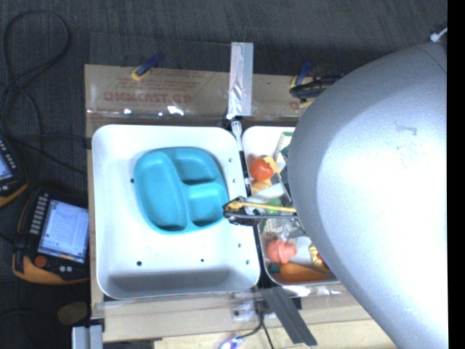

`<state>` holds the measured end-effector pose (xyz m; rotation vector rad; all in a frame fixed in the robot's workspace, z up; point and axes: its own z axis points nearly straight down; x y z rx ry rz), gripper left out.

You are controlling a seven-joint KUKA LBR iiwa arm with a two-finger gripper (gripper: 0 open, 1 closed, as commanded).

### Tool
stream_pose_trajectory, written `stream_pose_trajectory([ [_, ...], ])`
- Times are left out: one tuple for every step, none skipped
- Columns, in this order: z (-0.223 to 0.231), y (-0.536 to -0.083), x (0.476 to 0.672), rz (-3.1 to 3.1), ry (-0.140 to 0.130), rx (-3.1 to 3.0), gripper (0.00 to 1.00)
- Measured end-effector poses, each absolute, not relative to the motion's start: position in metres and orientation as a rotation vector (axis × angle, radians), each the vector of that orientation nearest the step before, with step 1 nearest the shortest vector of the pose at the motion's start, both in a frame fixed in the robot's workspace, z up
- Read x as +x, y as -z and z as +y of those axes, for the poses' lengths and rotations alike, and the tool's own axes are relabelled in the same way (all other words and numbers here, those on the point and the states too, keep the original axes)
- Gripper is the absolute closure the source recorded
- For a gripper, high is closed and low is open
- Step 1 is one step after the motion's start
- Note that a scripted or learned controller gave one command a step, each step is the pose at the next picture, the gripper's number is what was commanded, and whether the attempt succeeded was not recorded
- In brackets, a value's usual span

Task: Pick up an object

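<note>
The grey arm (378, 195) looms closest, hiding most of the right bin (251, 140). Past its edge lie an orange carrot (301, 272), a pink toy (280, 251) and an orange piece (260, 169). The left bin (116, 253) holds a blue tray (180, 187). Whether the jaws are apart, I cannot tell.

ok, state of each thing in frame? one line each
blue divided tray: upright, lying flat in the left bin
right bin: cluttered with small items, mostly hidden by the arm
orange item: in the right bin
pink item: in the right bin, toward its front
</note>
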<state>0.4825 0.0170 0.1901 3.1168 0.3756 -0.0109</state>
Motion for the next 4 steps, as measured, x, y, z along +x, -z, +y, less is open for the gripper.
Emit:
stream_pose_trajectory([
  [0.017, -0.198, 0.482, 0.380, 0.021, 3.114, 1.00],
  [-0.007, -0.300, 0.488, 0.684, 0.009, 3.064, 1.00],
  [0.065, -0.234, 0.560, 0.357, 0.010, 3.120, 1.00],
  [0.017, -0.211, 0.519, 0.379, 0.012, 3.116, 1.00],
])
